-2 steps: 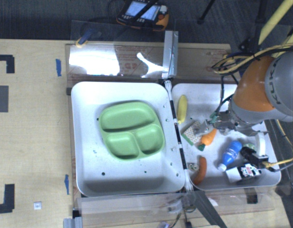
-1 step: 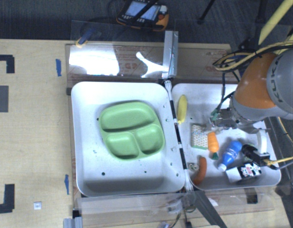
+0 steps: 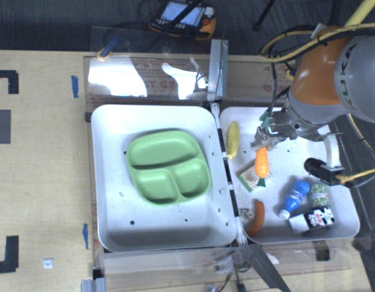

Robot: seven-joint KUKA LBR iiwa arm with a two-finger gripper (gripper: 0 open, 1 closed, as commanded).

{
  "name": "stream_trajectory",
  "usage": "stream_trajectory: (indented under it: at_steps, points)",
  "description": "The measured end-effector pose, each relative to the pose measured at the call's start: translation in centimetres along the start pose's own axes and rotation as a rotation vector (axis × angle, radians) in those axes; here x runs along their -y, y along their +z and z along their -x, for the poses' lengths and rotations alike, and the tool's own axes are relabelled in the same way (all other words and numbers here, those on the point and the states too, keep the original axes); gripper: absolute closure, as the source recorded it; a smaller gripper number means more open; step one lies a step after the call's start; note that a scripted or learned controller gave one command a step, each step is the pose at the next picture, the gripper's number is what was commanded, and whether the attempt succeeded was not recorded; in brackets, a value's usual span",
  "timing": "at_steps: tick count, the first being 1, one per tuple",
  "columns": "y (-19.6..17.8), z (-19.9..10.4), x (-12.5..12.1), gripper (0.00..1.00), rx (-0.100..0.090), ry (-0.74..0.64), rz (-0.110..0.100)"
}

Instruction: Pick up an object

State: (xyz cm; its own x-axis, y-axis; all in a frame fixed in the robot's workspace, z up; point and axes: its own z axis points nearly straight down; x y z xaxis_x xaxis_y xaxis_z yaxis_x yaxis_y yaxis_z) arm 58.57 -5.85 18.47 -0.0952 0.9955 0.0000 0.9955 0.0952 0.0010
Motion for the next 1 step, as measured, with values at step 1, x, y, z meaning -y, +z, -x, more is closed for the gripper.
stream_trajectory:
  at_steps: [1]
  points:
    - [0.0, 0.0, 0.0, 0.0, 0.0, 0.0, 0.0]
